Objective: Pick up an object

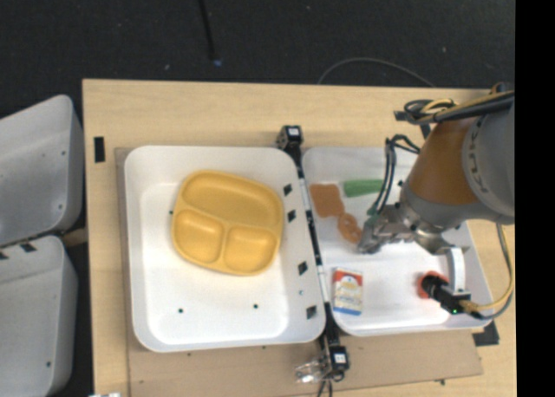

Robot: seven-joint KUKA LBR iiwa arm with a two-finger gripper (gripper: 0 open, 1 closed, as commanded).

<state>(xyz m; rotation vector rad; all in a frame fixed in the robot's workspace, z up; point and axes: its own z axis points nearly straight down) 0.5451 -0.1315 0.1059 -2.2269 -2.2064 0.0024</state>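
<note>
Small printed carton (348, 292), text unreadable

A single fixed camera looks down from above at a slant, far enough back to take in the whole bench (104, 213) and both white bins (139, 300), with dark floor beyond.

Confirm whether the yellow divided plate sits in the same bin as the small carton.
No: the yellow divided plate lies in the left bin, while the small carton lies in the right bin.
</note>
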